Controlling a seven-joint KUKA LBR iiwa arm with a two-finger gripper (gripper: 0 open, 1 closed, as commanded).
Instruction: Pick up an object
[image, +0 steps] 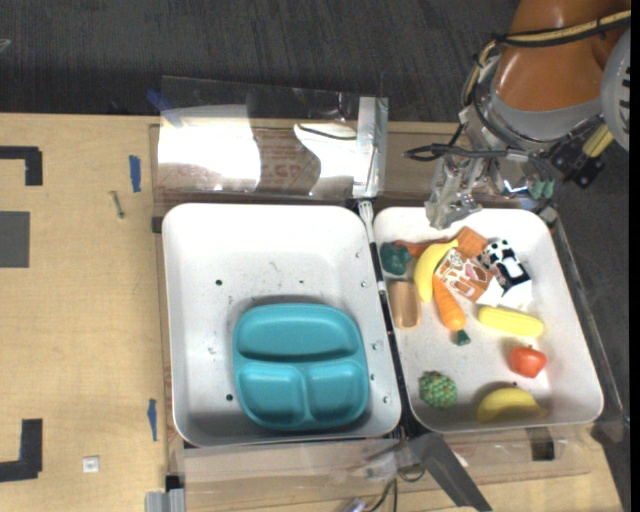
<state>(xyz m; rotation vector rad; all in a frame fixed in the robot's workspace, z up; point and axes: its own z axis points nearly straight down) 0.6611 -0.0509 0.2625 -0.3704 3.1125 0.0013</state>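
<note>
Gripper: the metal two-finger gripper (452, 200) is seen above the far left edge of the right white bin (575, 330); nothing is held, and whether it is released or clenched cannot be told.
Right bin: a curved yellow banana (427, 268), an orange carrot (451, 307), a red tomato (527, 360) and a green bumpy ball (437, 388) are scattered here.
Left white bin (190, 260): a teal plastic divided tray (300, 364) is placed near its near edge.
</note>
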